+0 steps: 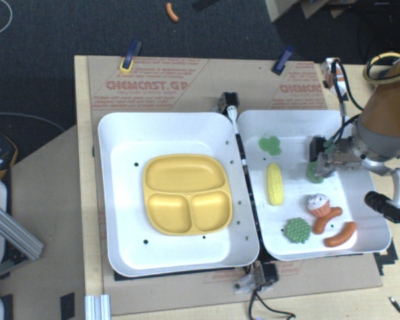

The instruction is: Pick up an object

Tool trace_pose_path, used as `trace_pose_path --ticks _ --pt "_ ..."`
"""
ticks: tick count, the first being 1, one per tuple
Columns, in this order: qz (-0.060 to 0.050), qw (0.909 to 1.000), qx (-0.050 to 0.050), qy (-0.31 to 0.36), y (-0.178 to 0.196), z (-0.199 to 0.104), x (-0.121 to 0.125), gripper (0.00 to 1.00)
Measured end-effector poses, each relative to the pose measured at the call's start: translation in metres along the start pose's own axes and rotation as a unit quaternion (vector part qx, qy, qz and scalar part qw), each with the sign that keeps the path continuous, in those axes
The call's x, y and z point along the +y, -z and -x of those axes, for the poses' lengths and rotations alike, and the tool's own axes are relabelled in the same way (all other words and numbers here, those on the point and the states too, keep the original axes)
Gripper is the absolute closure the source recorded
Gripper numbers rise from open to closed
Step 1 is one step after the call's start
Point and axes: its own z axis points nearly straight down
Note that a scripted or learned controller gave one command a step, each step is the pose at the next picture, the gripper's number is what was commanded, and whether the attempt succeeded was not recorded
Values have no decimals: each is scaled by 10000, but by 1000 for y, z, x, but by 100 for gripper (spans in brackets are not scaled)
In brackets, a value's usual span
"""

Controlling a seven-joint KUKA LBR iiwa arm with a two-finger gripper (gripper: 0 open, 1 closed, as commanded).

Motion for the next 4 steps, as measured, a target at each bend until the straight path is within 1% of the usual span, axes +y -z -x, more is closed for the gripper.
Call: trace_pose_path --ticks 1,2,3,4 --pt "15 10000 -2 6 47 -5 8 100" --pt "16 10000 -4 4 90 -5 9 100" --pt "-2 10000 5 17 80 -49 35 100" --pt "7 10000 12 27 92 -93 61 100"
